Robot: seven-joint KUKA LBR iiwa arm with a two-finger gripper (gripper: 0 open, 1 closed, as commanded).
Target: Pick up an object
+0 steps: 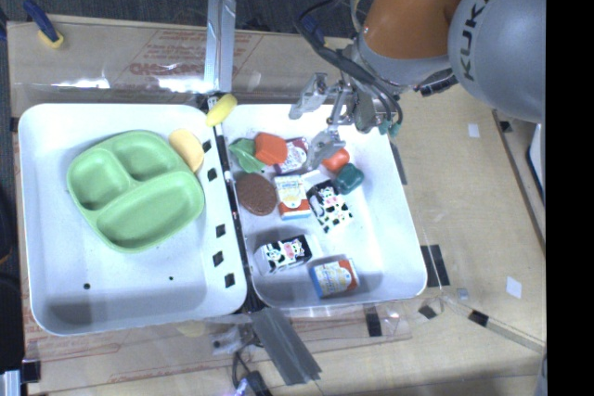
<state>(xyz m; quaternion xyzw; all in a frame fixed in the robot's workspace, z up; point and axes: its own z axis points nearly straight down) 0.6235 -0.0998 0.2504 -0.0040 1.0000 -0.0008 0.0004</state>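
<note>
My gripper (316, 123) hangs over the back of the right bin (394, 227), fingers spread and nothing between them, so it is open. One fingertip (324, 145) sits just above a small red and teal toy (342, 170). Left of it lie an orange-red piece (271, 146) and a green leafy piece (245, 155). Further forward are a brown round cookie (256, 193), a small carton (292, 197), two cow-patterned cartons (329, 207) (283, 254) and a blue and orange can (332, 276).
The left bin (56, 283) holds a green divided plate (137, 188) with a yellow piece (187, 147) at its back edge. A yellow banana-like toy (221, 109) rests on the divider between the bins. The arm's bulk (436, 14) looms at the back right.
</note>
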